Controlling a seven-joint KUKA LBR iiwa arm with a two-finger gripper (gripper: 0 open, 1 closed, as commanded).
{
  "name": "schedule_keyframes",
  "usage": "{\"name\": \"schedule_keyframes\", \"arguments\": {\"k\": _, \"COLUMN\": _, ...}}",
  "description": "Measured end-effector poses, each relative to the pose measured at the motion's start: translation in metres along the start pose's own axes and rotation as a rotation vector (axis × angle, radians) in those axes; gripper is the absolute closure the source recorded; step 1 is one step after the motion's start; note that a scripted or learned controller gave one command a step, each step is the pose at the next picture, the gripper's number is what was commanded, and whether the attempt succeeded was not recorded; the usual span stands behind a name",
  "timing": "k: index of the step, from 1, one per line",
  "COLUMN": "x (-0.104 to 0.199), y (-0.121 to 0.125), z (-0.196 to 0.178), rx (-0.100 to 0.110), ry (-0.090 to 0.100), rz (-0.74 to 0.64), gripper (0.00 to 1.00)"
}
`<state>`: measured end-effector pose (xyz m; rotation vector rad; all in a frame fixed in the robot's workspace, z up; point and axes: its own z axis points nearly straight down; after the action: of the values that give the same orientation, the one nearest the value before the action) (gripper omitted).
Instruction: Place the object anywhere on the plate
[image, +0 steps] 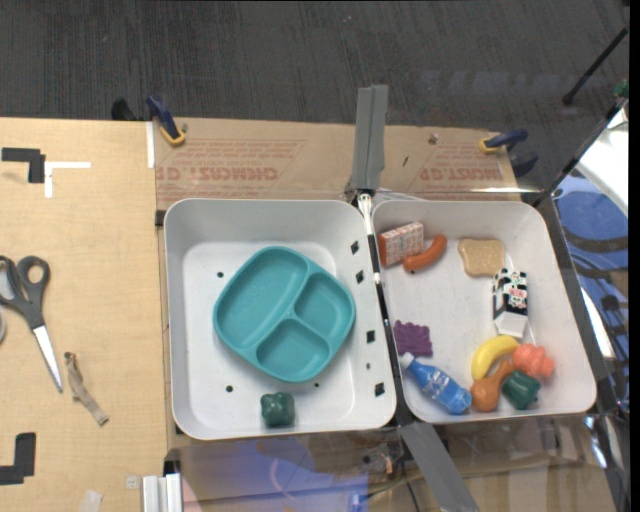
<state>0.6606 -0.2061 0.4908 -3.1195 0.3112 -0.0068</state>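
Scissors (33, 305) lie on the counter (90, 250) at far left. In the left bin (185, 300), a teal divided plate (285, 313) sits centred. A dark green toy (278, 408) rests near the plate's front edge, apart from it. Assorted toy foods crowd the right bin (455, 300).

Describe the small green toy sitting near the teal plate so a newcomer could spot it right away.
Start at the left white bin, which holds the teal plate. Just below the plate, near the bin's front edge, lies the dark green toy, the one loose item in that bin.
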Motion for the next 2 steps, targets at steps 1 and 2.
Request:
{"name": "schedule_keyframes", "arguments": {"k": 1, "x": -0.0001, "y": -0.0003, "z": -0.0001, "rx": 0.0, "ry": 0.0, "rz": -0.001, "gripper": 0.0}}
{"name": "schedule_keyframes", "arguments": {"k": 2, "x": 0.0014, "y": -0.0041, "z": -0.0084, "rx": 0.008, "ry": 0.003, "rz": -0.005, "gripper": 1.0}}
